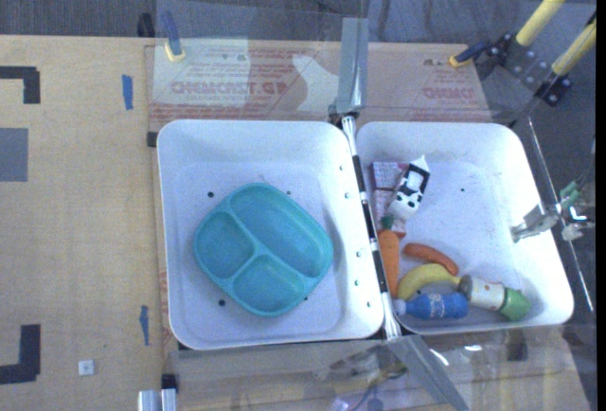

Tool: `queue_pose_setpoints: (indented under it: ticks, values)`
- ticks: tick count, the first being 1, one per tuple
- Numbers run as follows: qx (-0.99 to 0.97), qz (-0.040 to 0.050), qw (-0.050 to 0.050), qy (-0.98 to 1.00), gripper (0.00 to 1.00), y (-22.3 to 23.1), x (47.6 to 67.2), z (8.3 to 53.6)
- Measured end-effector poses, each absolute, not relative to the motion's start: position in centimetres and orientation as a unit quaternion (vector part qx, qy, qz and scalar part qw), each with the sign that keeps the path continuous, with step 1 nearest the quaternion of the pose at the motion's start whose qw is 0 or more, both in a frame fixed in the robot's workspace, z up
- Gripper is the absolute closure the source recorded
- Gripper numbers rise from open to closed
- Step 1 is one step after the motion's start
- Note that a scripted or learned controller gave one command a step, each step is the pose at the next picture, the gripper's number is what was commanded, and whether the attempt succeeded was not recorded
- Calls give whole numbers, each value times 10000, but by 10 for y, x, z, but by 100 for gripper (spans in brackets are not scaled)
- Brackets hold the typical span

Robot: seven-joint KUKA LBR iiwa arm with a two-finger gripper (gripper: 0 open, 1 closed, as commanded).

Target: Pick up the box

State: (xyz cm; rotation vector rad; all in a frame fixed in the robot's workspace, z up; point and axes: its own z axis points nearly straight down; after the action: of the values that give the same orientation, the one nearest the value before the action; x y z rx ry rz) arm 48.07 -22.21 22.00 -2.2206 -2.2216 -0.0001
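Observation:
The box (411,186) is a small white carton with black patches. It lies tilted in the right bin (492,163), near that bin's left wall. A flat pink-striped packet (383,178) lies just left of it. My gripper (549,220) shows as grey metal parts at the right bin's right rim, well to the right of the box, with bare bin floor between them. Nothing is seen in it.
Below the box lie a carrot (389,250), an orange-red piece (431,256), a banana (424,281), a blue bottle (436,307) and a green-capped bottle (498,297). The left bin (189,163) holds a teal divided plate (263,249). Yellow-handled clamps (530,49) stand at the back right.

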Motion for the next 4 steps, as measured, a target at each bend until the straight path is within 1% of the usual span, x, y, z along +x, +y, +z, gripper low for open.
queue_pose_setpoints:
  ticks: [1,2,3,4]
  values:
    - [-7901,2,17,-6129,0,-215,479,189]
    - [-8547,-17,-25,-5191,0,-167,507,87]
    - [-8559,-7,-53,-5172,100,-171,506,98]
    - [-8559,-7,-52,-5171,0,-171,506,98]
